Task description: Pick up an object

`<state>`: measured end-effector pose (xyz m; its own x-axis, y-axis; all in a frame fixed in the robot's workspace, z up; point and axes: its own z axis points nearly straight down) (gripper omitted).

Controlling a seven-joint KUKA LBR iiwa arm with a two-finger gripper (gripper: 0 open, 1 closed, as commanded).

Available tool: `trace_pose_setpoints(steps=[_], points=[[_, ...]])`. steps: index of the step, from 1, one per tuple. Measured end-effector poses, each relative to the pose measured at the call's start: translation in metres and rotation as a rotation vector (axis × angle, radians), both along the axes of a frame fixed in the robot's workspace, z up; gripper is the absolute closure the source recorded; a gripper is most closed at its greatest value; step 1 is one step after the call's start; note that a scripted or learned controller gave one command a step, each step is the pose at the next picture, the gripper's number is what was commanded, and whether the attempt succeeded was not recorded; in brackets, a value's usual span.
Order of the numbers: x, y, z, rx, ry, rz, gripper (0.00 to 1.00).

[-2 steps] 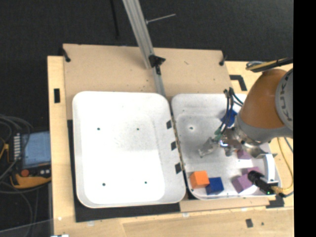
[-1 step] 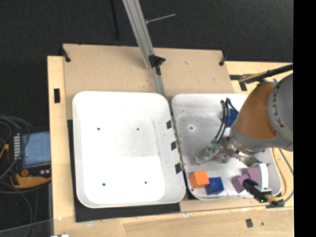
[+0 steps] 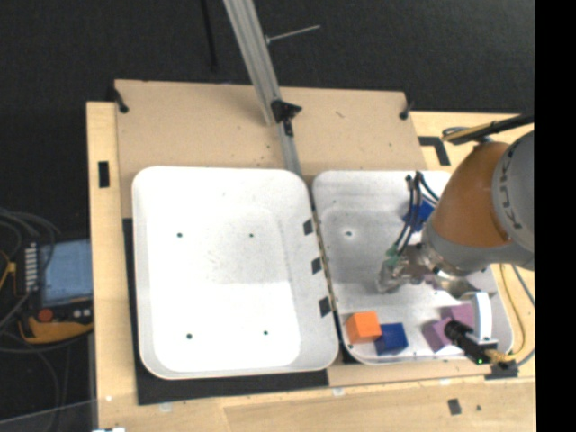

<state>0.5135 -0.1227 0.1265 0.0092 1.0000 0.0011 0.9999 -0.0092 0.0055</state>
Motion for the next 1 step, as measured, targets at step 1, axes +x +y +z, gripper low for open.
trace_pose_setpoints(steps=[1], points=[[-0.0019, 0.0086, 0.0556, -0.002, -0.001, 0.013, 1.0]])
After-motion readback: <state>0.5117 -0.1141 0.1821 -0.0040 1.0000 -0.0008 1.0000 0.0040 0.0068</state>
